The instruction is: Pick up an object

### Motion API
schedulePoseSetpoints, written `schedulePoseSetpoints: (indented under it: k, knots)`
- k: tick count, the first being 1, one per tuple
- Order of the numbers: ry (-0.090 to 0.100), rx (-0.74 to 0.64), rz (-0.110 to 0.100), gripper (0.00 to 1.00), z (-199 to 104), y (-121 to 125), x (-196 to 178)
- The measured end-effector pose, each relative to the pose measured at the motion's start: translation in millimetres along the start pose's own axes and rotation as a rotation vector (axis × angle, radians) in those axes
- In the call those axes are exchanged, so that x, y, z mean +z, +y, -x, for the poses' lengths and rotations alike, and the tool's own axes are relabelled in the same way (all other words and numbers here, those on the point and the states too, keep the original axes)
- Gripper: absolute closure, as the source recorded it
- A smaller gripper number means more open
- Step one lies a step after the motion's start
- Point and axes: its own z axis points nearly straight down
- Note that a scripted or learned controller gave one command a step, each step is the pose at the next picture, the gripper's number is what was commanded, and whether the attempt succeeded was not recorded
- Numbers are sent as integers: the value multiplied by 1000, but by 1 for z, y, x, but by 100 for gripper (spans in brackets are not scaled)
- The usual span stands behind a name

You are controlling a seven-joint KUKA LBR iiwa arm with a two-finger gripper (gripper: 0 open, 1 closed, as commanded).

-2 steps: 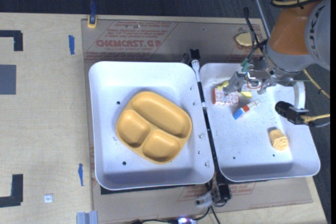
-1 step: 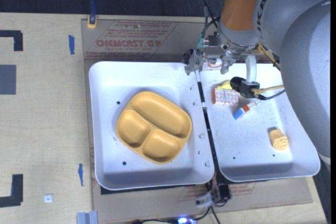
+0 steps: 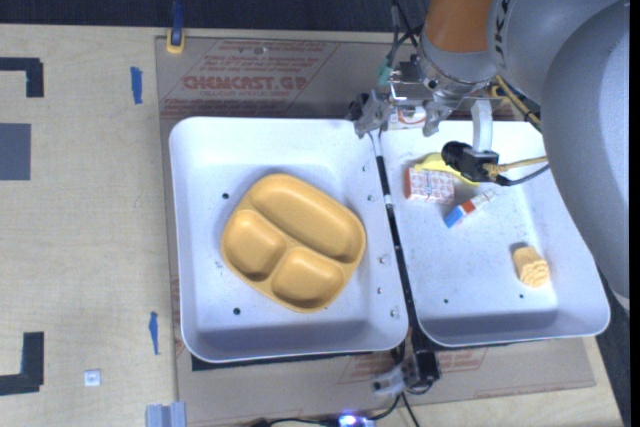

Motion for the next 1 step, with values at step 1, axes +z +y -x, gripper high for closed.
schedulePoseSetpoints:
  k: [1]
  knots:
    - [3, 2, -9, 100, -70, -107, 11]
